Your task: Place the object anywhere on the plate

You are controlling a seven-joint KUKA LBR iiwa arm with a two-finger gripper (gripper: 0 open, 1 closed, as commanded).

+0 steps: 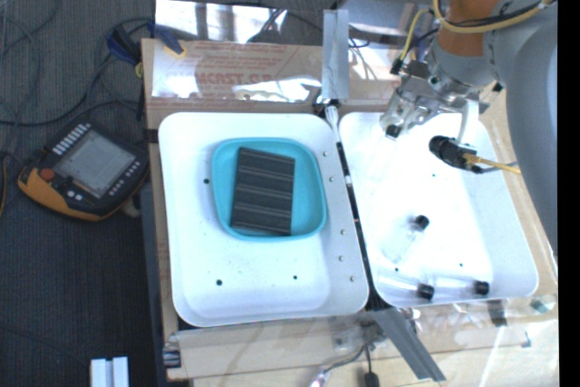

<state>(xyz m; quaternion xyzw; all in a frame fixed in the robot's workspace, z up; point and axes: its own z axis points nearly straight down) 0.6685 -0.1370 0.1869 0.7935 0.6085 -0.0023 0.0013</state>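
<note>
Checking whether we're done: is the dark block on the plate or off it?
On it: the dark block lies flat inside the plate, and the gripper is over the right bin.

Two shallow white bins side by side on bench: left bin [263,285], right bin [494,231], rims touching along the middle. Two small black pegs [424,290] sit at the right bin's near edge. Behind the left bin, a cardboard strip [245,72] with a shiny reflective panel [217,18] above it. Teach pendant [83,172], orange-edged with grey screen, lies on dark carpet [72,304] left of the bench. Black cable [27,59] runs loose beyond it.
</note>
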